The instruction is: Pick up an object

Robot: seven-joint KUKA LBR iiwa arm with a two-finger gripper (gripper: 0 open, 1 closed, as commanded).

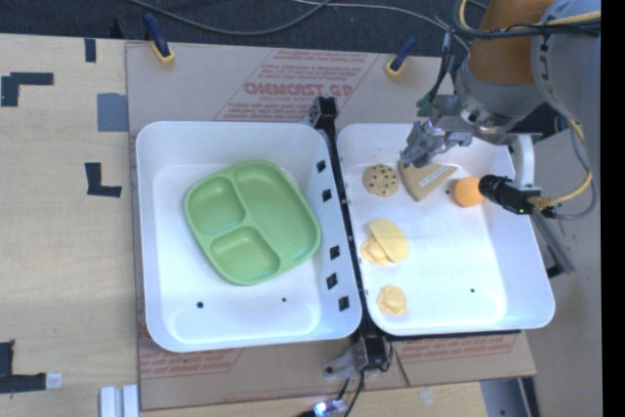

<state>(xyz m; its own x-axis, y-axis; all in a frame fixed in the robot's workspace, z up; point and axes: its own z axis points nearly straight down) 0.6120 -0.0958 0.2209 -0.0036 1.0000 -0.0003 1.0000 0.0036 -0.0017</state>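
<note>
Two white bins sit side by side on cardboard. Left bin (156,210) holds a green divided tray (252,220). Gripper (422,154) sits at twelve o'clock in the right bin (508,293), touching a tan wedge (430,181); its grip cannot be told. Cookie (380,179) lies just beside, at nine o'clock.

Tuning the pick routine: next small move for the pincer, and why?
Probably a short straight descent: the pincer sits over the tan wedge in the right bin, with the cookie and orange ball close on either side, so sideways travel risks bumping them.
</note>
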